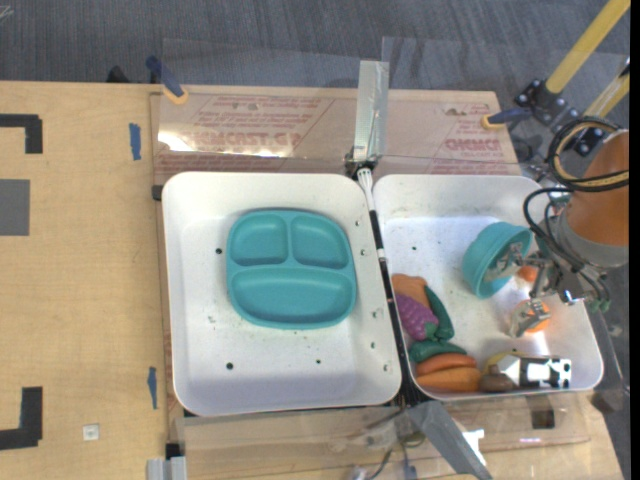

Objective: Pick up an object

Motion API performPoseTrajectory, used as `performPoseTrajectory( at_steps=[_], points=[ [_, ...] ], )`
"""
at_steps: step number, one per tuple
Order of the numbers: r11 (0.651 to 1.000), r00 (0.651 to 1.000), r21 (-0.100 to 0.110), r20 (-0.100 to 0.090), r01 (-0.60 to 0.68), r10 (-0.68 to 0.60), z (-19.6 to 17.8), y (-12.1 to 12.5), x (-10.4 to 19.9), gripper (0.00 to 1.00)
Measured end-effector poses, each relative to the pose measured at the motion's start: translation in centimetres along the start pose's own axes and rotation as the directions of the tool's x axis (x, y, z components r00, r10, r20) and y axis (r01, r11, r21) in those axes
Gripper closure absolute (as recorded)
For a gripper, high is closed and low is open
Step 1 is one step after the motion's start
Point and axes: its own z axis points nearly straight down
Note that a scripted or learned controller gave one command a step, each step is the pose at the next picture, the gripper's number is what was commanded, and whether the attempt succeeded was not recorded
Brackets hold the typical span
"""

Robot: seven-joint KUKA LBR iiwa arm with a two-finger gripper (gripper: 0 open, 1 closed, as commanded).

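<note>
Gripper [540, 293] hangs low inside the right-hand shallow white plastic bin [440, 203], toward its 3 o'clock wall; whether it is spread or pressed together I cannot tell, for cables and metal parts blur together there. A small orange-and-white object [531, 317] lies just beneath it, touching or nearly so. At the gripper's 9 o'clock a round teal plastic bowl [492, 258] sits tipped on its side, just beside the wrist.

Along the bin's 6 o'clock edge lie an orange carrot-shaped toy [447, 369], a black-and-white blocky toy [540, 372] and, toward 8 o'clock, a purple and green toy vegetable cluster [424, 318]. The bin's floor toward 12 o'clock is bare white.

In the left-hand shallow white plastic bin [190, 298] a teal three-compartment plastic plate [291, 267] rests at the centre, with bare floor all around it.

Both bins stand on a pale wooden bench [75, 268], touching along their shared wall. Grey carpet [250, 8] runs beyond 12 o'clock.
</note>
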Motion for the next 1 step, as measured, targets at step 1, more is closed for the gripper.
performPoseTrajectory(
  at_steps=[1],
  points=[
    [0.978, 0.978, -0.005, 0.003, 0.209, -0.209, -0.02, 7.98, -2.48, 0.00]
  ],
)
